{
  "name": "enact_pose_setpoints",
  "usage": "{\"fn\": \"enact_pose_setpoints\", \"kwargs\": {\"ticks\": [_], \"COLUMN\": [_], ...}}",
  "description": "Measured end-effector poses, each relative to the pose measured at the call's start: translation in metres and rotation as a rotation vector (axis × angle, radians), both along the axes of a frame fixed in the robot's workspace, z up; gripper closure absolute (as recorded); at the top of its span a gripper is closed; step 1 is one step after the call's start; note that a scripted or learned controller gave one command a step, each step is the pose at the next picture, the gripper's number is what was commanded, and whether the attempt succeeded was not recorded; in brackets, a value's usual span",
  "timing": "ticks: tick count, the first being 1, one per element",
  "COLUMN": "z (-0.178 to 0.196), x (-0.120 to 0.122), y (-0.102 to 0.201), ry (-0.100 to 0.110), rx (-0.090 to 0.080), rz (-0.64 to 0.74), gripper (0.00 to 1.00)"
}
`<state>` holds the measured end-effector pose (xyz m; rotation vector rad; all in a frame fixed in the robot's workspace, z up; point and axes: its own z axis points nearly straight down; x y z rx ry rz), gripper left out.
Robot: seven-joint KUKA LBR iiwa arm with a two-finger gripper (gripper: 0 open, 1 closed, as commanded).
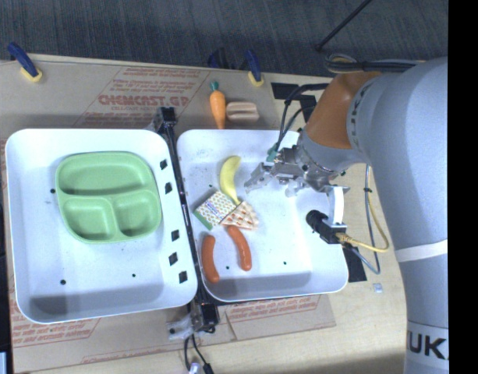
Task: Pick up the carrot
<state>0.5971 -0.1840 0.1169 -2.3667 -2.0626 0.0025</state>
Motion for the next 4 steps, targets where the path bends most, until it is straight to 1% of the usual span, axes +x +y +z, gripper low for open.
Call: {"fn": "enact_pose_setpoints", "kwargs": {"ticks": [1, 2, 3, 4], "z": [-0.025, -0.009, 0.001, 0.160], "x": [0.037, 0.060, 0.060, 0.010], "y": [-0.002, -0.011, -0.010, -0.015], "ry": [0.000, 0.000, 0.003, 0.000], "rx": [-0.001, 0.000, 0.001, -0.001], "rz": [-0.220, -0.273, -0.266, -0.583], "gripper": [0.00, 0.00, 1.00, 1.00]}}
